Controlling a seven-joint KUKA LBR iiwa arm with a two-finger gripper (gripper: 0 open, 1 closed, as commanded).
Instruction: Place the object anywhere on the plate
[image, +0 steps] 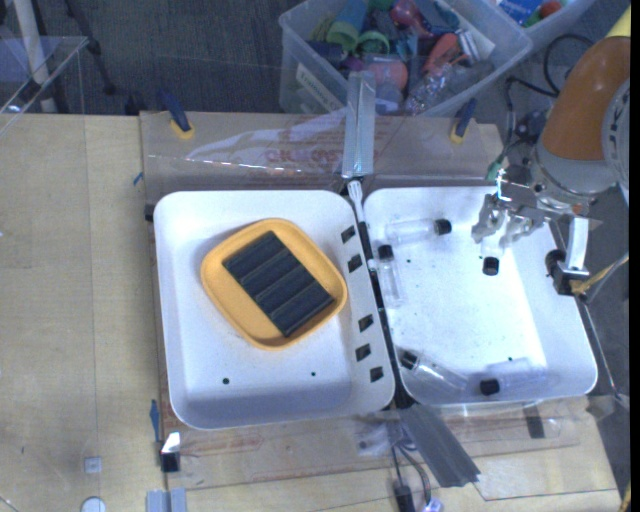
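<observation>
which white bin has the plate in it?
The left shallow white bin: the yellow plate with a dark ribbed slab lies there. The right white bin holds small clear tubes.

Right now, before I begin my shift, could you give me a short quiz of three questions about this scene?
1. What lies on the yellow plate? A) a clear tube B) a dark ridged block C) a blue clamp
2. True or false: the plate sits in the right bin.
3. Fill in: the gripper is over the ___ bin.

Key: 1 B. 2 False, the plate sits in the left bin. 3 right.
</observation>
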